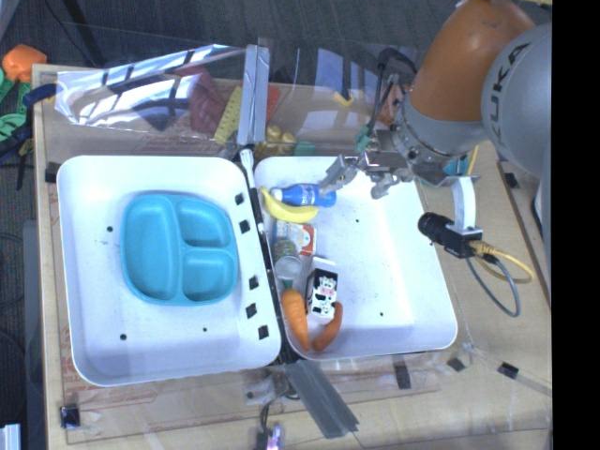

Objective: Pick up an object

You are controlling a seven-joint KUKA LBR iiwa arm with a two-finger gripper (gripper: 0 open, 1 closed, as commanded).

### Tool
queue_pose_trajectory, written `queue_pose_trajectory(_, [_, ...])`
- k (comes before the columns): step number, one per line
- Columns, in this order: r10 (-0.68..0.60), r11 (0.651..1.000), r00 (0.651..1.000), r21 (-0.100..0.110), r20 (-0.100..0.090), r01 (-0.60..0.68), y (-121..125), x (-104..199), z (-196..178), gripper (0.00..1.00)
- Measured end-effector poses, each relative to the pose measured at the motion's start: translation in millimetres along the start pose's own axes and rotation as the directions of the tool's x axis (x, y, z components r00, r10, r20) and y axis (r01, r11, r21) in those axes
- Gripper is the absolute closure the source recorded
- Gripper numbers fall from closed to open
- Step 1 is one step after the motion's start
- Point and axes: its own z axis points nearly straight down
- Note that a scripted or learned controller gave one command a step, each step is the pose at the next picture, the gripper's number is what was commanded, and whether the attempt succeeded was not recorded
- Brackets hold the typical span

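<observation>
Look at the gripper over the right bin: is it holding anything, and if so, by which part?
Nothing is held. The gripper hangs with open fingers beside the blue bottle, which lies against the banana.

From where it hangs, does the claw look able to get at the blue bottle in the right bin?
Probably yes: the claw hangs just right of the blue bottle, nothing between them, though the banana lies against it.

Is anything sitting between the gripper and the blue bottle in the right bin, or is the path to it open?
Nothing visible blocks it. The gripper hangs just right of the blue bottle, with only bare floor of the right bin between them. The banana lies against the bottle's far side, away from the gripper.
</observation>
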Motion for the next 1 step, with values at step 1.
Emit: queue_pose_trajectory(1, [-0.201, 0.980, 0.980, 0.000, 0.000, 0.201, 21.8, 11.7, 100.4, 0.00])
